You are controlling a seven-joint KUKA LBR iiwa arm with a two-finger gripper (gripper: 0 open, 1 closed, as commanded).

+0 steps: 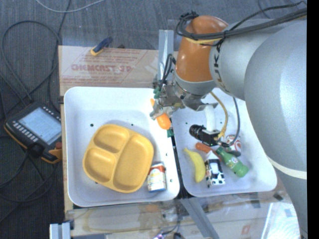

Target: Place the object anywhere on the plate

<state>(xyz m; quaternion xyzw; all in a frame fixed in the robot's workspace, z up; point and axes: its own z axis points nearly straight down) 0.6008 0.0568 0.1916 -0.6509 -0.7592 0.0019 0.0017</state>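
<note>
A yellow plate [118,156] with three compartments lies in the left bin [79,103]. My gripper [162,114] hangs above the seam between the two bins, just past the plate's far right corner. A small orange object [163,121] sits between its fingers, and the gripper is shut on it. The object is off the bin floor and to the right of the plate, not over it.
A small can [156,178] stands in the left bin against the plate's near right edge. The right bin [259,178] holds a banana [197,165], a green bottle [232,164], a black-and-white carton [215,174], a red item [203,147] and a red-and-white can [235,143].
</note>
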